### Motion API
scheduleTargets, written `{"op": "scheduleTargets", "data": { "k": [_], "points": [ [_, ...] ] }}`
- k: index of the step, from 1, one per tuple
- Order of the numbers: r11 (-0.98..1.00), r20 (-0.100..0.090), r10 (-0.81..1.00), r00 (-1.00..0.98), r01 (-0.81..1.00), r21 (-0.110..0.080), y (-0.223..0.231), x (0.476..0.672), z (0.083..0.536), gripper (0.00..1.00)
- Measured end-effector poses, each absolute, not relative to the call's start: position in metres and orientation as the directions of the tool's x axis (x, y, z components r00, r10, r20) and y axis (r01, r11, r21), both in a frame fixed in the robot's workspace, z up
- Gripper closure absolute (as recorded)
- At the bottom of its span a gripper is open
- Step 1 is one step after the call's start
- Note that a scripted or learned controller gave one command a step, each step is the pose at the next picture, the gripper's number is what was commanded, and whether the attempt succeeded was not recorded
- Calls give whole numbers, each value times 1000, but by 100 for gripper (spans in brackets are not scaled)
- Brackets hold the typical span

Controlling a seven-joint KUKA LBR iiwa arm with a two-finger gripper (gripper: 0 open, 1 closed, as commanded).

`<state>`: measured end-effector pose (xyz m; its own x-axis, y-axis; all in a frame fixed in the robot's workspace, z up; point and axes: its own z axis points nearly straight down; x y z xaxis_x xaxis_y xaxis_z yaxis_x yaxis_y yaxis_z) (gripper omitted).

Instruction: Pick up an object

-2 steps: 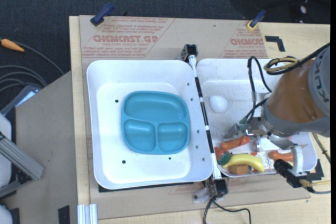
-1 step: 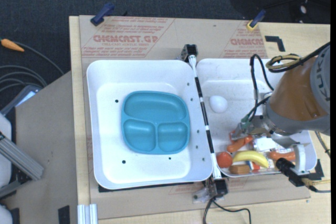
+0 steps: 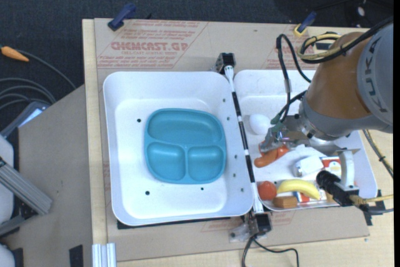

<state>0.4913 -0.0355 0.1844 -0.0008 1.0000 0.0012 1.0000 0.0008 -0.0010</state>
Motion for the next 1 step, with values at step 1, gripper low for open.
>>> {"op": "scheduleTargets", "data": {
  "k": [1],
  "points": [
    [1,1,1000,-1,1000,-2,47,479,237,100]
  ]
}}
